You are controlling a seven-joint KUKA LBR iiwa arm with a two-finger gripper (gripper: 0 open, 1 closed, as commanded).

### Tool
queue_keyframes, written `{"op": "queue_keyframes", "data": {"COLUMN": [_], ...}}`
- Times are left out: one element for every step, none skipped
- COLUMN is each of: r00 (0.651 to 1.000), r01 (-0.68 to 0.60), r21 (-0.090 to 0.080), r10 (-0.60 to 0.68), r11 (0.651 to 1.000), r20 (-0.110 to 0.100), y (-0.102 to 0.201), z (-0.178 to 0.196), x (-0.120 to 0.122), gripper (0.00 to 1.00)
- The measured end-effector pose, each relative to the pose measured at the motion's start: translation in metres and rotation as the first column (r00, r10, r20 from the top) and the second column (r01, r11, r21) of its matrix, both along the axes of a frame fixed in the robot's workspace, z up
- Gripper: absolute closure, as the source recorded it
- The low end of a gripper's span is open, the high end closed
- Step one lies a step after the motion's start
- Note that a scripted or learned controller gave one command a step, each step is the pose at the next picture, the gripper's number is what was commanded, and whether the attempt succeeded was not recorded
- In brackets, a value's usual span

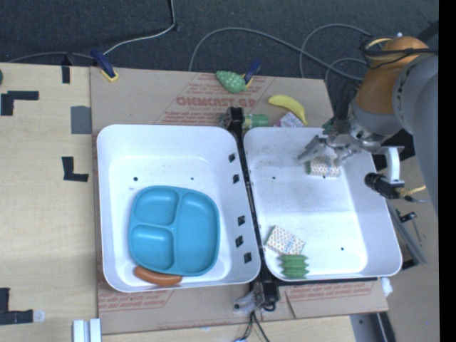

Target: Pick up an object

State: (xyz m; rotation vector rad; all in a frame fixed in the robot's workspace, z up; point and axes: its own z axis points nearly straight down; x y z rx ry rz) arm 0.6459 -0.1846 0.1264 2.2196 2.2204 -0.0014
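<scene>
Gripper (324, 150) hangs low over the far end of the right bin (370, 258), right above a small patterned packet (325, 168); I judge it lined up for a grab. I cannot tell its state. Another packet (285, 241) and a green toy (293, 265) lie near me.

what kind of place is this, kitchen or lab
Likely a robot lab bench: two shallow white plastic bins side by side, a grey arm's end effector over one, loose black cables behind.
</scene>
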Motion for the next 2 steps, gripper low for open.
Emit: {"op": "queue_keyframes", "data": {"r00": [1.0, 1.0], "r01": [0.001, 0.0], "r21": [-0.006, -0.007], "r10": [-0.001, 0.0], "r11": [1.0, 1.0], "r20": [0.006, 0.012], "y": [0.013, 0.054], "z": [-0.036, -0.035], "x": [0.014, 0.015], "gripper": [0.0, 0.0]}}
